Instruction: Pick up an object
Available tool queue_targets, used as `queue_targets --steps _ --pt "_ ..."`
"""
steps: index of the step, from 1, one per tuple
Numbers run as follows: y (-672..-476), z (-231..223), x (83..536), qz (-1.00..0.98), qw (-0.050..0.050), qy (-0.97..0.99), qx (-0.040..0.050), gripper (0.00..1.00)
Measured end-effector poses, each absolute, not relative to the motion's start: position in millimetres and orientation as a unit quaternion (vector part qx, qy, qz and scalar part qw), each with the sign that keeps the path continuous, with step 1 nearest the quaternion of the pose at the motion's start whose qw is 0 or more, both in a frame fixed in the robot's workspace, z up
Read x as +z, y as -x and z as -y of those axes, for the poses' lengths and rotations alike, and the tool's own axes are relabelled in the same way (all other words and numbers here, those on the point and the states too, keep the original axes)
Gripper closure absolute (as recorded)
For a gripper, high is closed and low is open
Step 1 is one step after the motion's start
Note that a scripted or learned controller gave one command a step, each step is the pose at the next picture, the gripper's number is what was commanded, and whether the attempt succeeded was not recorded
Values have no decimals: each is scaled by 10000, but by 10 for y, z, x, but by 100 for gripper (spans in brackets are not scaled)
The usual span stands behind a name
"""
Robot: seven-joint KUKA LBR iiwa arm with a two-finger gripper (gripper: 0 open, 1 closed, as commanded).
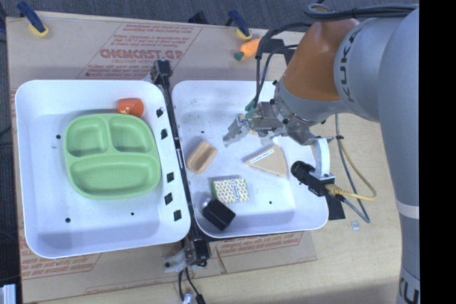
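In the right bin [214,92] lie a tan bread-like piece [201,156], a wedge-shaped tan slice [268,161], a patterned square packet [231,189] and a small black block [219,213]. My gripper [244,128] hangs over the middle of this bin, its grey fingers [234,132] pointing left and spread apart with nothing between them. It sits just above and left of the wedge slice, and to the right of the bread-like piece.
The left bin [28,153] holds a green divided plate [112,155] and a small red-orange object [130,107] at its back edge. A black divider [173,153] with clips runs between the bins. An orange item [249,48] and blue clamps sit on the cardboard behind.
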State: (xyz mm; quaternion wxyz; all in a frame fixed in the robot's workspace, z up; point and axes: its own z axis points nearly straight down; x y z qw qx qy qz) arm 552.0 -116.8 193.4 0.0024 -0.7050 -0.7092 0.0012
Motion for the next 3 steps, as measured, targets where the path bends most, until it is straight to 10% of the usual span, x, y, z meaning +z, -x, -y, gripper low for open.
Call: queue_targets --steps 1,2,3 --pt "-4778 977 941 6845 -6 7290 -8 0" --pt "-4802 953 1053 6874 -5 7263 -33 100" --pt "-4795 1523 953 7705 -31 6375 -25 100"
